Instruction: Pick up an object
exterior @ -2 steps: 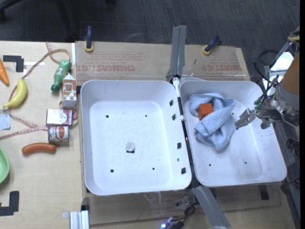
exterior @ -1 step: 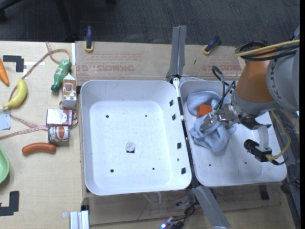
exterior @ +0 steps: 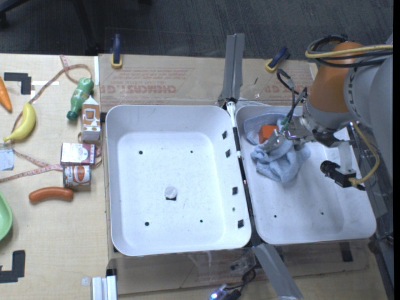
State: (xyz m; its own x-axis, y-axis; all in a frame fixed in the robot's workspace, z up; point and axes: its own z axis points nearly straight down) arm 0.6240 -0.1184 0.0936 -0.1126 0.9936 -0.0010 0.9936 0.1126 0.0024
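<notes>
Broadly, the wooden bench carries two shallow white bins side by side, and the left bin, well away from the gripper on its far side, holds a small pale round object on its floor. The right bin lies directly beneath the gripper. From the right the grey arm leans in over that bin, its orange band sitting just above the wrist, with yellow and black cables looping over the top of it; the wrist slants down and toward the divider between the bins, so the tool points at the bin's upper part. The gripper sits low at the top of a crumpled blue-grey cloth, its metal tip touching or just over the folds; whether the jaws are spread or pressed together cannot be told, because they blur into the cloth. The cloth spreads just below the gripper and toward the bin's middle. An orange object lies just beside the gripper, on the side toward the divider, partly tucked against the cloth. Far from the gripper, beyond the left bin, the bench bears a banana, a green bottle, a small carton, a can and a sausage.
</notes>
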